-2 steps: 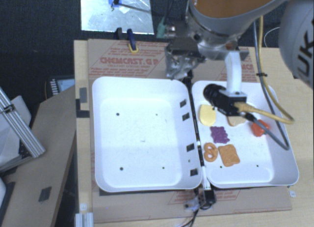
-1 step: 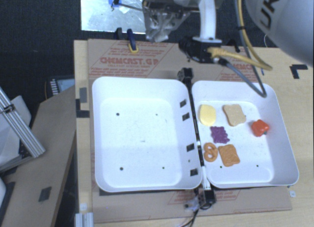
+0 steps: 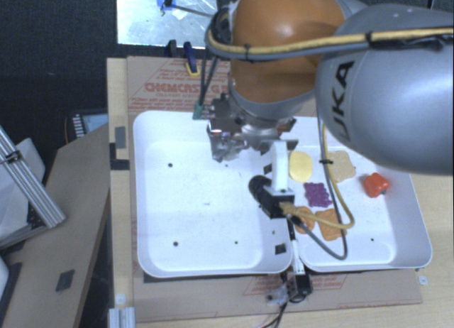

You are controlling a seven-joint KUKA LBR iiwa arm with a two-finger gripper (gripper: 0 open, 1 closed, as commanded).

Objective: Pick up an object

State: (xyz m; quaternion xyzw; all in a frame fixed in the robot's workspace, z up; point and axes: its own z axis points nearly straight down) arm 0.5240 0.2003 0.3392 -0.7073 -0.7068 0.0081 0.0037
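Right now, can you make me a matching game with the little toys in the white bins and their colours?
Things:
1. round flat toy
2. bumpy grape-like toy
3. chunky toy by the right bin's far edge
4. toast-shaped toy

Colours:
A. purple
B. tan
C. yellow
D. orange-red

Pairs: 1-C, 2-A, 3-D, 4-B

You are seeing the arm (image 3: 383,85) covering the right bin's (image 3: 397,248) far rim, and the tool's (image 3: 225,150) tips are blurring too much to read.
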